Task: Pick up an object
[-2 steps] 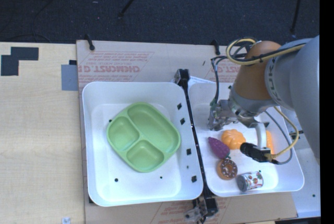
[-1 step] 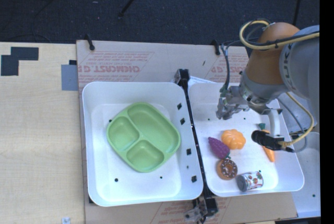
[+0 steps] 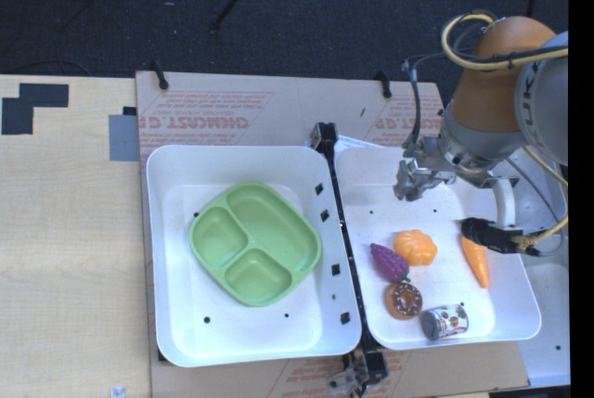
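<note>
Orange pumpkin toy sits on the floor of the right-hand white bin, roughly mid-bin; taken as reference for all else. Purple knobbly toy just beside the pumpkin toy on its view-left side, near touching. Brown ringed doughnut near the pumpkin toy, on the side nearer the camera. Small can lying on its side beyond the doughnut, farther again from the pumpkin toy, close to the bin's near wall. Orange carrot apart from the pumpkin toy on its view-right side, lying lengthwise, tip toward the near wall. Gripper hangs above the pumpkin toy's far side, over bare bin floor, nothing seen in its grasp; whether it is spread or pressed together cannot be told at this angle. Grey arm rises from it toward the view's right. Green divided plate well apart from the pumpkin toy, across the black divider, lying flat in the left-hand bin. Printed cardboard sheet lies under both bins.
</note>
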Tool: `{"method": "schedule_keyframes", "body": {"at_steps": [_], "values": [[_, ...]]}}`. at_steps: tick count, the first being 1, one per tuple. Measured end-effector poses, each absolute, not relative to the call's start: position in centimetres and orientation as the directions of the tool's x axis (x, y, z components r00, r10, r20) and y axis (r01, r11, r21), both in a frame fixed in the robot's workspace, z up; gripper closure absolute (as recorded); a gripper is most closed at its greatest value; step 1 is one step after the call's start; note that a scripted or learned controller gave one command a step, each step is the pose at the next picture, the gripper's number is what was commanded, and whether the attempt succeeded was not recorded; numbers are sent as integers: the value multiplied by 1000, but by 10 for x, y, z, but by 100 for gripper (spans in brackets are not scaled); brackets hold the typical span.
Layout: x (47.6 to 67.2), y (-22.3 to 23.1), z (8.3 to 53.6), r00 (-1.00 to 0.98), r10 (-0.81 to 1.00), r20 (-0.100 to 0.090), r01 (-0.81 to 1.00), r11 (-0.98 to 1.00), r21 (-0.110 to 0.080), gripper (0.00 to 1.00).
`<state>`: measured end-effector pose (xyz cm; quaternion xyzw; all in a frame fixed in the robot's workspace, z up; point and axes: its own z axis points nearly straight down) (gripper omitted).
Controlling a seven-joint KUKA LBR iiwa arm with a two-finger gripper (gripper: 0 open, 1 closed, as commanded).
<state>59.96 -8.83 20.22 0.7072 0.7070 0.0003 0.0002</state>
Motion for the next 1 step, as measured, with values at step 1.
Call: {"method": "schedule_keyframes", "body": {"at_steps": [1], "values": [[600,-90,247,0,1000,0,1000,0,2,100]]}}
